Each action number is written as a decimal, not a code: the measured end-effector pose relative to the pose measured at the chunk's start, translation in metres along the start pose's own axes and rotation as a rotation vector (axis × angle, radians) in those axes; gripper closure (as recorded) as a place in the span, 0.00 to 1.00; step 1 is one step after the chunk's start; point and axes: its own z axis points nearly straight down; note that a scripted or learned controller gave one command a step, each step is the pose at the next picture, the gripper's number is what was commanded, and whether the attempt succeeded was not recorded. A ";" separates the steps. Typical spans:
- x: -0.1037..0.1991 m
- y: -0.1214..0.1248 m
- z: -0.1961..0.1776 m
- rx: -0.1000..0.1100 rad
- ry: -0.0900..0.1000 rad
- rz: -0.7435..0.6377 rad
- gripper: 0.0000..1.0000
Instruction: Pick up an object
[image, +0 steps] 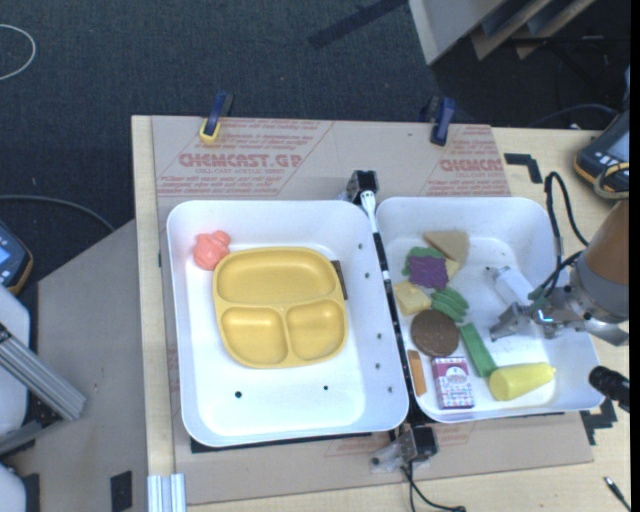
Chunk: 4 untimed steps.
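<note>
My gripper (505, 304) hangs low over the right bin (520, 215), in its right half, with the arm coming in from the right. Its two fingers (511, 284) stand apart, open, with only white bin floor between them. Left of it lie a green stick (477, 350), a brown round disc (435, 333), a green leafy piece (450, 302) and a purple grape bunch (428, 268). A yellow corn-like piece (520, 380) lies just below the gripper, near the bin's front wall.
The right bin also holds a tan wedge (447, 243), a pale yellow chunk (410, 297), a small red box (453, 383) and an orange stick (417, 372). In the left bin (190, 330) sit a yellow divided plate (280, 305) and a pink toy (211, 249).
</note>
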 end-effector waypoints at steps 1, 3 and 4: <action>0.001 0.000 0.026 -0.003 -0.001 -0.001 0.00; -0.002 -0.008 -0.043 -0.015 -0.008 0.000 1.00; 0.006 -0.006 -0.103 -0.016 -0.007 -0.003 1.00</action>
